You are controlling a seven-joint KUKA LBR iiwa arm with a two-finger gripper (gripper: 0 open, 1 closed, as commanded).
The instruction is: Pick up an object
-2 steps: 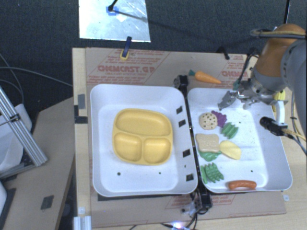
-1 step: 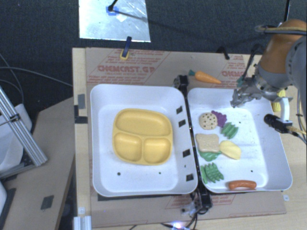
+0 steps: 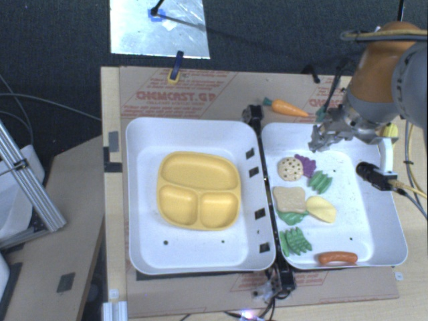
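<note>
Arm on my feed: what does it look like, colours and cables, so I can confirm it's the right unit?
A grey arm with a rounded orange band above the wrist. The end effector is dark grey metal, small and blocky. Thin black cables run down beside the wrist.

Even, fairly bright overhead light fills the scene, and the two white bins [image 3: 200,129] come out close to washed out, with only faint shadows along their inner walls. A metal sheet [image 3: 159,17] in the upper left of the frame shows patchy glare. The picture is slightly soft and grainy, the dark background noisy.
</note>
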